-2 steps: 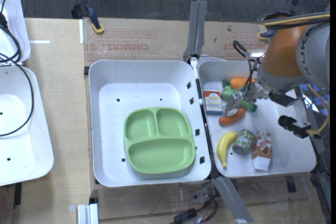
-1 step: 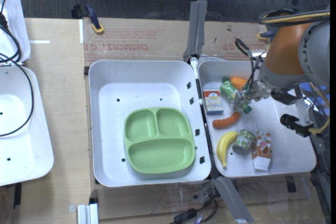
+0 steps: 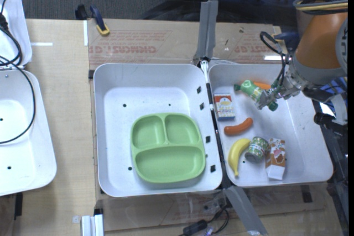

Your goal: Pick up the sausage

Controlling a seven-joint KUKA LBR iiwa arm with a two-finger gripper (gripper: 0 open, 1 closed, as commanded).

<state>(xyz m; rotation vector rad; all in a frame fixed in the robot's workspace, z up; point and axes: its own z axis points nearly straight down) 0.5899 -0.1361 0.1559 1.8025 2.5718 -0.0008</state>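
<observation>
The sausage (image 3: 238, 126) is lying on the floor of the right bin (image 3: 310, 160), slightly tilted, untouched, just below a small red-and-white box (image 3: 224, 106) and just above a banana (image 3: 238, 155). Beside the banana a tin can (image 3: 256, 150) is resting on its side, touching a small carton (image 3: 276, 158).

My fingers (image 3: 270, 100) are hovering in the upper part of the same bin, up and to the right of the sausage, close against a green bottle (image 3: 250, 89) with an orange carrot (image 3: 263, 85) behind it. I cannot tell whether I am spread or closed; the tips are blurring into the bottle. Nothing is visibly between me.

The left bin (image 3: 110, 119) is carrying a green divided plate (image 3: 167, 147). Both bins are sitting on the bench (image 3: 61, 41).

Step in hand, as I am judging it: the approach, grasp not yet made. Next move is calling for a shift down-left across the bin, lining up across the sausage's short width, then descending without clipping the box or banana.
</observation>
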